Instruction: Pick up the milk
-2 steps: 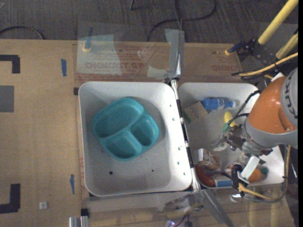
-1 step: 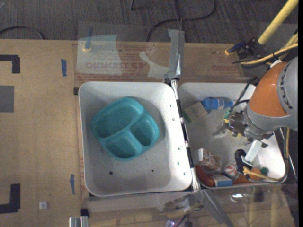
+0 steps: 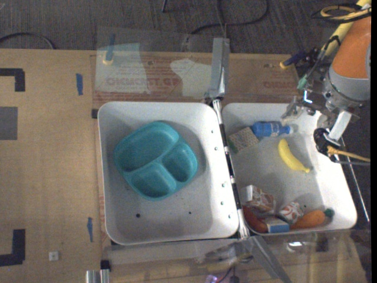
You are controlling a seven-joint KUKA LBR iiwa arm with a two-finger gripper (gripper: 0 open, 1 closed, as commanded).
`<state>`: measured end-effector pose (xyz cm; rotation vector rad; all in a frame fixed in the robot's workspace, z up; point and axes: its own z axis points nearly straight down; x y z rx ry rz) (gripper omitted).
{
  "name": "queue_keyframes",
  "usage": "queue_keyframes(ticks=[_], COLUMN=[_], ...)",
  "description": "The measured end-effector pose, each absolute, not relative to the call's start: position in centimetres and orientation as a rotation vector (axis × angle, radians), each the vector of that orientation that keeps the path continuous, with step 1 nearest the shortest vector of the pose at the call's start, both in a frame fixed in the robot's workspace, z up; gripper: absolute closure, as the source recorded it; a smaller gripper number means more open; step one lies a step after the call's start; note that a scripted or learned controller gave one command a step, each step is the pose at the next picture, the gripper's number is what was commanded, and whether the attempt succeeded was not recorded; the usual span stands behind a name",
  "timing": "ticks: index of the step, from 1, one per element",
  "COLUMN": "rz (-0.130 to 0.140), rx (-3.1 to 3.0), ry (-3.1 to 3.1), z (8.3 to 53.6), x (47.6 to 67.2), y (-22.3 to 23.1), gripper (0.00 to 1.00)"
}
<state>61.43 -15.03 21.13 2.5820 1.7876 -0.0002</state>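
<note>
Nearest the camera, along the front wall of the right bin (image 3: pixel 347 214), lies a crowded little cluster: an orange carrot (image 3: pixel 311 218) with a green tip, a small blue-and-white box (image 3: pixel 277 225), a white-and-red packet (image 3: pixel 291 210) and a dark red item (image 3: pixel 254 220) pressed into the front left corner. Just behind that corner stands what looks to be the milk (image 3: pixel 257 199), a small white carton with printed sides, though it is too small to tell for certain; it touches or nearly touches the red item and sits close to the wall shared with the other bin. Farther back in the same bin a yellow banana (image 3: pixel 293 156) lies alone on the floor, and beyond it a blue bottle (image 3: pixel 270 129) rests on its side, cap toward the right, just beside a tan checked sponge (image 3: pixel 243 138). The left bin (image 3: pixel 112 217) holds a teal divided plate (image 3: pixel 155 159), set at a slant in its middle. The gripper (image 3: pixel 321 114) hangs over the back right corner of the right bin, near the bottle's cap and well apart from the milk, with nothing seen in it; whether it is wide or narrow cannot be told. Above it shows the arm's orange band (image 3: pixel 355 52).
</note>
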Motion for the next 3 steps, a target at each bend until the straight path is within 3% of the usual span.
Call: queue_keyframes(ticks=[1, 2, 3], rz=[-0.001, 0.008, 0.010], rx=[2.327, 2.166, 2.118], ry=[2.114, 2.271, 2.310], z=[13.5, 8.8, 8.9], x=[55.3, 54.6, 48.2], y=[-12.4, -13.4, -10.7], gripper=[0.00, 0.00, 0.00])
